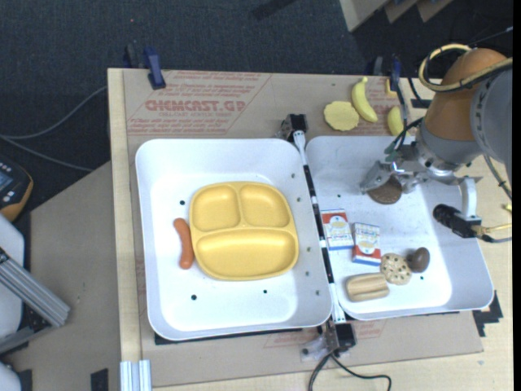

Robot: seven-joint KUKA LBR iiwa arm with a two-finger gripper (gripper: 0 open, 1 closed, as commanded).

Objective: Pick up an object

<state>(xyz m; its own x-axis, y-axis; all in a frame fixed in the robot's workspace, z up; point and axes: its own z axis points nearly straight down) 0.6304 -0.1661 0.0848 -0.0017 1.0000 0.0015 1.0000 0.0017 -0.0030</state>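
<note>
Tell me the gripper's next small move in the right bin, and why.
Probably a short, straight descent and then a close. The gripper sits low over the brown round piece near the back of the right bin, and nothing else lies close to it. Whether the piece is already between the fingers cannot be told from this angle.

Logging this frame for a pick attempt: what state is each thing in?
Gripper: low over the brown round piece in the right bin.
Yellow divided plate: upright, in the left bin.
Hot dog: lying beside the plate.
Two small cartons: lying flat.
Banana: outside the bins.
</note>
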